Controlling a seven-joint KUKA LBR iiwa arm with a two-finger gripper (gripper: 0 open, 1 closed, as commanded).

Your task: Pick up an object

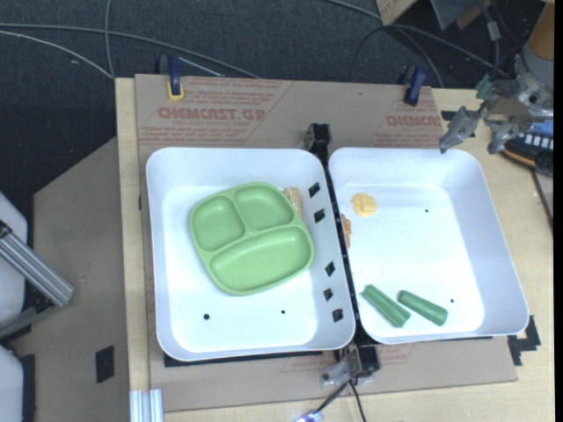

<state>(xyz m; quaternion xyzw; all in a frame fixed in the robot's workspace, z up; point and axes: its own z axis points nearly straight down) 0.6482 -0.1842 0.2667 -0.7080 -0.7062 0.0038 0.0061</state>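
Left bin (pixel 167 236): green divided plate (pixel 252 237) at centre. Right bin (pixel 493 236): yellow piece (pixel 364 204) near far-left corner, two green cylinders (pixel 405 306) near front edge. Claw (pixel 471 128), fingers spread wide, holds nothing, beyond the far-right corner, well apart from all.

A green plastic divided plate (pixel 252 237) with three compartments lies flat in the middle of the left white bin (pixel 167 236), turned at a slight angle. In the right white bin (pixel 493 227), a small yellow object (pixel 364 204) sits near the upper left corner. Two short green cylinders (pixel 386 306) (pixel 422 308), similar in shape, lie side by side near the front edge, each slanted, close together but not touching.
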